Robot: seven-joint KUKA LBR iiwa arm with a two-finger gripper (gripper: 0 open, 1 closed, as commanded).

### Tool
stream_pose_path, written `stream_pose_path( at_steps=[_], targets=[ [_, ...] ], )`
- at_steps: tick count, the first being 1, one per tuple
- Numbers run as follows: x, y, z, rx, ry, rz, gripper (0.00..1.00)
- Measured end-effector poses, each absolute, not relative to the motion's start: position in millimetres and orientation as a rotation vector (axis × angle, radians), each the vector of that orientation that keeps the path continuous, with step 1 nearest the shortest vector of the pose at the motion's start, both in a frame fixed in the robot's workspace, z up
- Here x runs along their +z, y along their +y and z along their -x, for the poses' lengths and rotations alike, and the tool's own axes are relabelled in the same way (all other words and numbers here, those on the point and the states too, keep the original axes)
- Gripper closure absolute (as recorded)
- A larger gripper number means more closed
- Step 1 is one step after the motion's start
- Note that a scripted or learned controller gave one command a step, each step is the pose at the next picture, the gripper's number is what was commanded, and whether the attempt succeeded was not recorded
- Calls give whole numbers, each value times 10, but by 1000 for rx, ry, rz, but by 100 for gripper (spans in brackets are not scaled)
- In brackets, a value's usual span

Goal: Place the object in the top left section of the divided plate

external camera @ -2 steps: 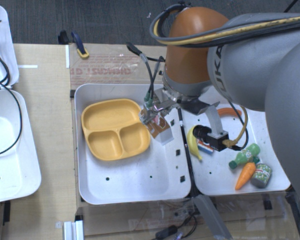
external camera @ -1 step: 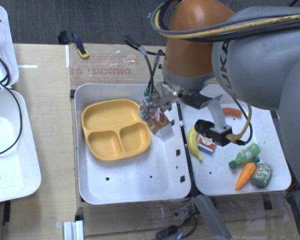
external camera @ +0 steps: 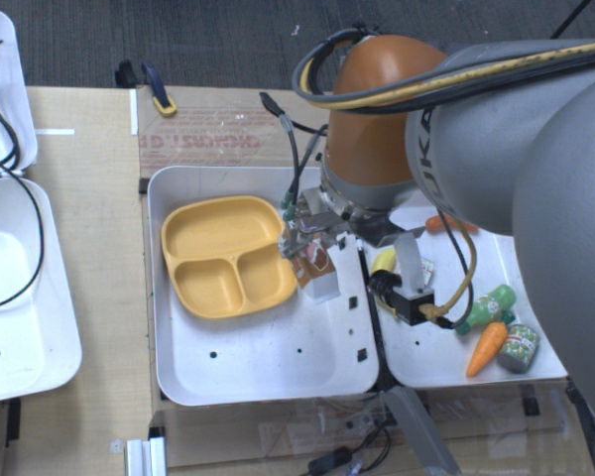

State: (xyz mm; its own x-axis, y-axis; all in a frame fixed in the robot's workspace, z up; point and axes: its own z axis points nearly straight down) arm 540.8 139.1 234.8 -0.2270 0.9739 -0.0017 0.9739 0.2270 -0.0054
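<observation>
You were at the carry-and-place step, with the gripper (external camera: 310, 238) low over the right edge of the left bin (external camera: 258, 365), just beside the right rim of the yellow plate (external camera: 228, 256). The object, a small brown-and-white packet (external camera: 318, 270), sat right under the gripper against that rim. The wrist hid the pinch, so you could not tell whether the gripper was spread, pressed together or gripping the packet. To do this well, you likely needed to confirm the hold first. Then you would lift enough to clear the raised rim, travel toward the bin's far left corner, and release only once the packet was past the ridge and over the plate's large far compartment (external camera: 221, 228). The plate looked light and lay slightly turned, so a bump could have slid it on the smooth white floor. The right bin (external camera: 446, 370) held a carrot (external camera: 487, 348), a green bottle (external camera: 486, 307) and a small can (external camera: 519, 347) near its near right corner. Both bins stood on a pale wooden bench (external camera: 89, 127) above dark carpet (external camera: 228, 18).
</observation>
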Motion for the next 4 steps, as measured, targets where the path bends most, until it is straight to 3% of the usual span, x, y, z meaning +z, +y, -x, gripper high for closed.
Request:
stream_pose_path(
  at_steps=[1, 2, 4],
  targets=[
    [2262, 1463, -5297, 8, -2469, 1941, 100],
    [2369, 1527, -5575, 5, -2620, 1734, 100],
    [2401, 1486, -5296, 6, -2726, 1560, 100]
  ],
)
